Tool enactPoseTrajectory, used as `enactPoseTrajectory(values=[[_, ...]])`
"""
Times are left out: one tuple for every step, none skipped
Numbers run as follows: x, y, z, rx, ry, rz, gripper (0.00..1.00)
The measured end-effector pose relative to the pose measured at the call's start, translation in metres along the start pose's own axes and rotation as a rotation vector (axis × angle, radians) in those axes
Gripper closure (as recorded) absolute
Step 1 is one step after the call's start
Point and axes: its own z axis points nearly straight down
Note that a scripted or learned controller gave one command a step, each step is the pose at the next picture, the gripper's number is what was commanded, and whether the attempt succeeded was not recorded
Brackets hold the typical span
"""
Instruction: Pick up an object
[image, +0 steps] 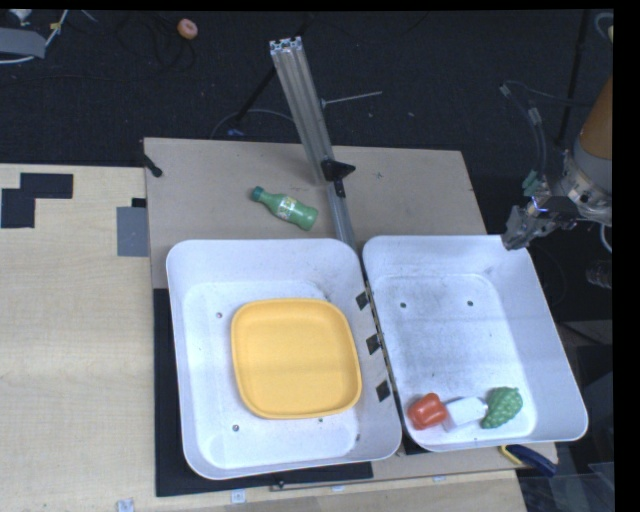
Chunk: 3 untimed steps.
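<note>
A small green plastic bottle (285, 207) lies on its side on the tan board (420, 190), at about eleven o'clock from the bins. A slanted grey aluminium rail (308, 110) rises beside it, toward twelve o'clock.

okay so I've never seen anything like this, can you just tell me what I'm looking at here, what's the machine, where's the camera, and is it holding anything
This is one camera fixed above a workbench, looking down at a slant. Two shallow white bins sit side by side. The left bin holds a yellow plate. The right bin has three small things in its near corner: a red-orange piece, a white piece and a green piece. A small green bottle lies on the board behind the bins.

The machine is a robot arm coming in from the right; its gripper hangs over the far right corner of the right bin. Nothing shows between its fingers, so it appears to hold nothing yet.
</note>
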Motion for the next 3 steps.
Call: enactPoseTrajectory(values=[[-0.001,0.0,-0.025,0.003,0.001,0.001,1.0],[0.047,-0.002,-0.026,0.004,0.002,-0.003,1.0],[0.09,-0.002,-0.014,0.006,0.002,-0.002,1.0]])
